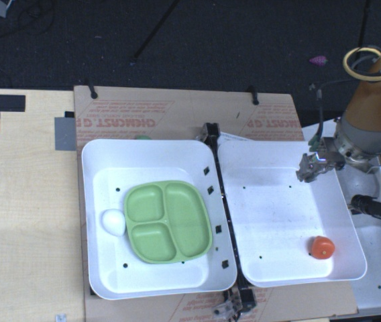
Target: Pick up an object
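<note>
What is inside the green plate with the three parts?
The green plate lies in the left bin, and all three of its compartments look bare. A white egg-shaped thing rests beside it, not in it. The plate hides the bin floor underneath.

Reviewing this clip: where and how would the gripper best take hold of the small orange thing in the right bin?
Probably straight down from above, fingers closing across the orange thing's round middle. It sits alone near the right bin's front right corner, with bare floor on its left and rear sides; the close wall makes a sideways approach awkward. The gripper is toward the bin's back.
</note>
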Controlling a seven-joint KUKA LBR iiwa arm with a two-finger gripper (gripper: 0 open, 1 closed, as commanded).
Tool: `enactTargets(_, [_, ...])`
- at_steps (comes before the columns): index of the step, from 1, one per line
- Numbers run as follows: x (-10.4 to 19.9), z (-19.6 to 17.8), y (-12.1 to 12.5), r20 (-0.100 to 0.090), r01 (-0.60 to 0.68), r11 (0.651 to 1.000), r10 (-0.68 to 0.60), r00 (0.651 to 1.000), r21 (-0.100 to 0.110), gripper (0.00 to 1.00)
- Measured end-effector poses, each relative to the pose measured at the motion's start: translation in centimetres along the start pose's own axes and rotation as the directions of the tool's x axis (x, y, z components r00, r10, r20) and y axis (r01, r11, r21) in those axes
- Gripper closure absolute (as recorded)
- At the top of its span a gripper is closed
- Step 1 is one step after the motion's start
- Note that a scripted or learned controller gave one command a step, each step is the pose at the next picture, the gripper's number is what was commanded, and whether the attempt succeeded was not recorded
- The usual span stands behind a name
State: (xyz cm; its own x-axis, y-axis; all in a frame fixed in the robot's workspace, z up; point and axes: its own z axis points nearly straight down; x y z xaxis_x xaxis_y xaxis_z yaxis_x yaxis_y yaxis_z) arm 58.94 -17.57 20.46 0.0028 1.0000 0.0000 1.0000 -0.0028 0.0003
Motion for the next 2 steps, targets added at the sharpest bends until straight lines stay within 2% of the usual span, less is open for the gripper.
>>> enactTargets(1, [4.3, 0.0, -0.5, -0.003, 0.006, 1.000, -0.006, 1.000, 0.004, 1.00])
enactTargets(2, [9.9, 0.6, -0.9, -0.003, 0.007, 1.000, -0.007, 1.000, 0.005, 1.00])
